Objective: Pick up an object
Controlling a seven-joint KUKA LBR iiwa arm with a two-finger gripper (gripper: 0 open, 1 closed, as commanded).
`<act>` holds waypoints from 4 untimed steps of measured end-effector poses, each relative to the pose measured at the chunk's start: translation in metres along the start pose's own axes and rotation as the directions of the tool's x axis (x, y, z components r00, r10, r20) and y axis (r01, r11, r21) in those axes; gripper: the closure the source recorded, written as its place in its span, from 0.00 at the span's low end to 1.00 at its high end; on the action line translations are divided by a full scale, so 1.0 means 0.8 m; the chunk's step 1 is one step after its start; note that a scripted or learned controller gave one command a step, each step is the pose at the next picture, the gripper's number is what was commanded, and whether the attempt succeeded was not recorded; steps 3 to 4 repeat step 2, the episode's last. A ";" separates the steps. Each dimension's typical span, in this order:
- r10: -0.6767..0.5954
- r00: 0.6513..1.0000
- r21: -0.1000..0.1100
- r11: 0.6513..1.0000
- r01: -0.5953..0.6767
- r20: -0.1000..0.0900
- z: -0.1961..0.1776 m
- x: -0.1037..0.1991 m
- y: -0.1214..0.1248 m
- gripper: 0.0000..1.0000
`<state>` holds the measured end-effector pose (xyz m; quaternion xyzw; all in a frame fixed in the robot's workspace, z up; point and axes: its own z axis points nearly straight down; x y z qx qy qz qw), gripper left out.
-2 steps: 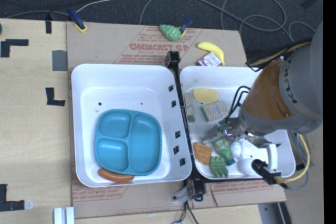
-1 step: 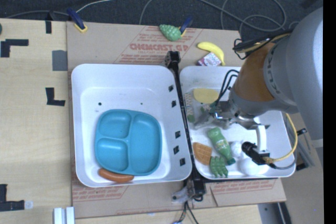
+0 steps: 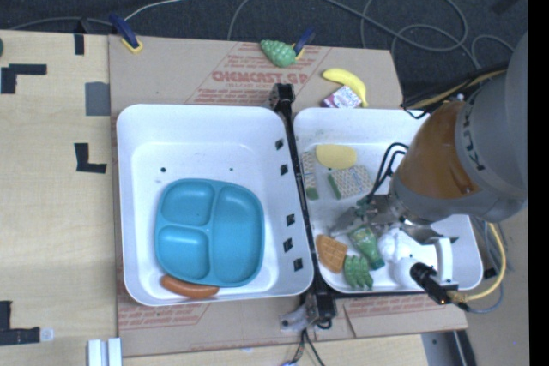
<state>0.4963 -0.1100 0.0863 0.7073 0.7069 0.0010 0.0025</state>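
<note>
A: Where is the arm [image 3: 467, 150]?

B: It comes in from the right, grey with an orange band, and hangs over the right bin [image 3: 377, 126]; the gripper [image 3: 371, 223] is low among the toys in that bin's middle and front part

A: Is the hand open, and does it have anything?

B: I cannot tell; the wrist covers most of it, and nothing can be made out between its tips; whether it touches the green toy [image 3: 364, 243] just beneath it is also unclear

A: What lies in that bin?

B: A yellow lemon-shaped piece [image 3: 335, 156] near the back; a pale checked packet [image 3: 350, 181] just in front of it; an orange waffle-like piece [image 3: 331, 251] at the front left; a green leafy toy [image 3: 358, 271] beside that, near the front rim; a white object [image 3: 396, 246] under the arm, partly hidden

A: And the left bin [image 3: 171, 126]?

B: A blue divided plate [image 3: 209, 232] sits in it, toward the front; a sausage [image 3: 190, 288] lies along the plate's front edge, touching it

A: Anything outside the bins?

B: On the cardboard [image 3: 214, 73] behind them, a banana [image 3: 346, 83] and a small wrapper [image 3: 342, 99] beside it; a green toy with a blue clip [image 3: 280, 51] further left; another blue clip [image 3: 126, 32] at the cardboard's back left corner; cables [image 3: 403, 13] trail over the dark floor
</note>
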 end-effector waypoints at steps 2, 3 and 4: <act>-0.003 1.000 0.005 1.000 0.003 -0.003 -0.123 0.075 0.028 1.00; -0.003 1.000 0.005 1.000 0.003 -0.003 -0.123 0.075 0.028 1.00; -0.003 1.000 0.005 1.000 0.003 -0.003 -0.123 0.075 0.028 1.00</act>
